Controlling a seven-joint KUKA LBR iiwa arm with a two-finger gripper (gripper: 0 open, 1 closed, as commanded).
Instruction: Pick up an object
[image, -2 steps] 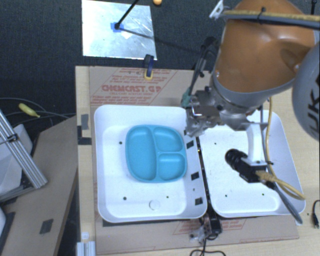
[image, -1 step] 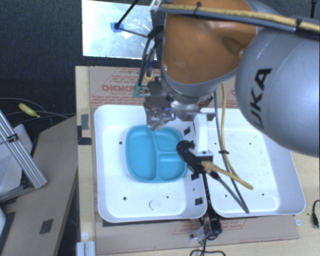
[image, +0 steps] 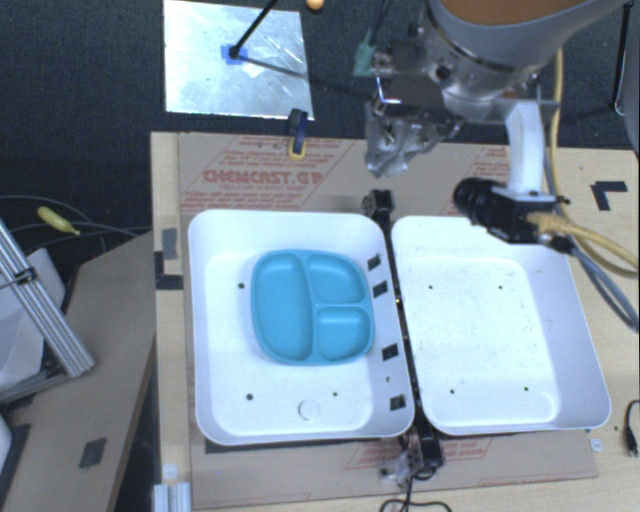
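- Camera view: a light-blue divided plate (image: 310, 307), three compartments, lies flat in the left bin (image: 225, 400).
- Its long axis runs toward the bin's far-left and near-right corners.
- Gripper (image: 385, 160) above the table's far edge; grip unclear.

The 1 grey arm (image: 500, 30) comes in at the top right of the camera view, its orange band showing at the upper edge above the wrist. Below the band, the metal wrist block carries the gripper (image: 385, 160), which points down and a little to the left, raised high near the far side of the bench. The end of the gripper is too blurred and small to make out in detail.
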